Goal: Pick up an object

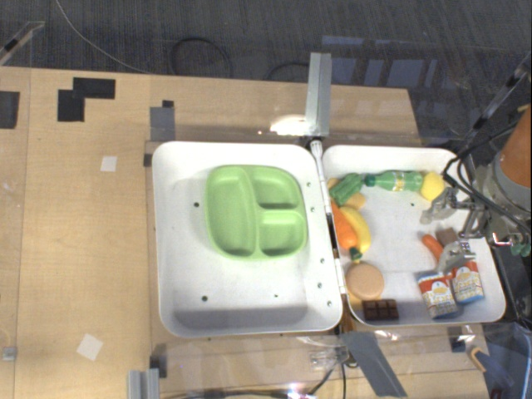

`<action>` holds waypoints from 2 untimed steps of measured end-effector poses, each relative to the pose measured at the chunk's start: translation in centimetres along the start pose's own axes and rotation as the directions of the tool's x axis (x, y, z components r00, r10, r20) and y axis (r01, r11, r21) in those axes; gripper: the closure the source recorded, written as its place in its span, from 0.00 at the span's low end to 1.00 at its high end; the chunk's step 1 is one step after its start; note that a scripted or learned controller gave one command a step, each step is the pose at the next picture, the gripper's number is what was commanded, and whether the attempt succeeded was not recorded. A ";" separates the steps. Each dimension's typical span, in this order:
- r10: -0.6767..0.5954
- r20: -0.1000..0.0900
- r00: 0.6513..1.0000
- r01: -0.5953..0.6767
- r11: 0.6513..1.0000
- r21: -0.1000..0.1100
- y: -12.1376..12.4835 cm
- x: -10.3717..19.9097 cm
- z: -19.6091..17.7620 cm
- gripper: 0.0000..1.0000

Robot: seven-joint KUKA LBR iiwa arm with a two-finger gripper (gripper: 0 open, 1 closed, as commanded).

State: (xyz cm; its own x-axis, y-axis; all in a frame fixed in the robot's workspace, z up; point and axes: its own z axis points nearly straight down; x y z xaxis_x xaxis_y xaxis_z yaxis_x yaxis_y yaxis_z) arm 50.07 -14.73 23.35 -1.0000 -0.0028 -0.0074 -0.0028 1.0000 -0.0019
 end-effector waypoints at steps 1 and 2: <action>-0.132 0.000 0.991 0.132 0.991 -0.002 -3.1 -2.4 12.4 0.00; -0.175 0.006 0.985 0.175 0.985 0.001 -3.2 -2.9 13.8 0.00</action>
State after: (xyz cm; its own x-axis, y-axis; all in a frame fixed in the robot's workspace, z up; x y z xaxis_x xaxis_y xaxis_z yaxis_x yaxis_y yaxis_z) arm 53.09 -17.95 9.53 -0.9840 -0.1779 -0.0134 -0.1779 0.9840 -0.0038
